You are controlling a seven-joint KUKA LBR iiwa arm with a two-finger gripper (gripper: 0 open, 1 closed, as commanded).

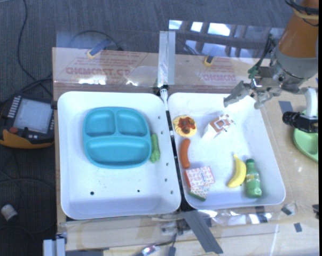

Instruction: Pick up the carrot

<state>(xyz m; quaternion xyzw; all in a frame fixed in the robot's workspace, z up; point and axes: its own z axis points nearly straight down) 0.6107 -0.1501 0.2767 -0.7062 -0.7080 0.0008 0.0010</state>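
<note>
Hovering above the far edge of the right bin [273, 159], the gripper [249, 94] has nothing between its fingers; they appear spread apart, one pointing toward the bin's interior, though the slanted view leaves the exact gap hard to judge. The carrot [185, 152] lies inside the right bin against its left wall, a slim orange-red stick running lengthwise along that wall, well apart from the gripper. Just beyond the carrot's far end sits a small round yellow item with red topping [185, 124], and just past its near end lies a red-and-white patterned box [199, 177]. Farther from the carrot, toward the bin's middle, rests a small white carton [218, 126]; a banana [237, 172] and a green bottle [252, 178] lie toward the bin's opposite side.

The pick looks not yet begun, and the risks come from where the carrot lies. With the bin wall right beside it, a finger descending on that side could strike the rim or wall instead of slipping past the carrot. A close across the wrong axis would likely roll the round, thin carrot away. A descent too far along its length may nudge the yellow item or the box instead.
</note>
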